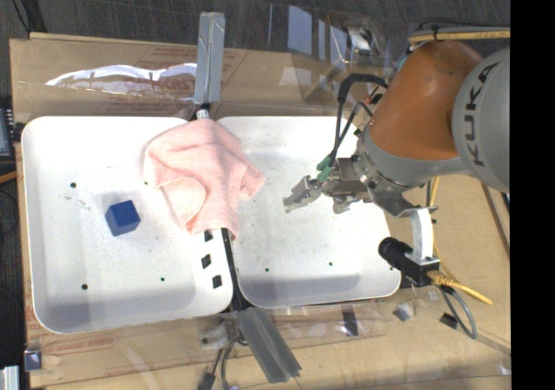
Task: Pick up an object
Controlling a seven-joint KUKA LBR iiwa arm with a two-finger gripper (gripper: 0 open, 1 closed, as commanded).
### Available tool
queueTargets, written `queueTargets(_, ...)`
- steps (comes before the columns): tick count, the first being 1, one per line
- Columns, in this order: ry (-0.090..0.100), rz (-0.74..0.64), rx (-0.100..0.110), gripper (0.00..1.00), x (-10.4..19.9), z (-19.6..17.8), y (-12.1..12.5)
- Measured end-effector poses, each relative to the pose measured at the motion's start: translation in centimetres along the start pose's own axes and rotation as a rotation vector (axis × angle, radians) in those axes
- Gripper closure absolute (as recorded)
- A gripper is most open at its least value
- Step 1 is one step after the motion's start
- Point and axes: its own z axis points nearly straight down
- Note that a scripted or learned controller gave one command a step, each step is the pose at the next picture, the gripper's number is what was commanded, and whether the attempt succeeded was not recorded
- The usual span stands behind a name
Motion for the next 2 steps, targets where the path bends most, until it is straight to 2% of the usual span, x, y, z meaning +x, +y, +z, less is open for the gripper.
queueTargets(1, -0.002, 0.023, -0.003, 0.0, 3.5, -0.6, 4.8)
queueTargets(2, -0.001, -0.135, 0.001, 0.0, 5.5, 7.6, 6.0)
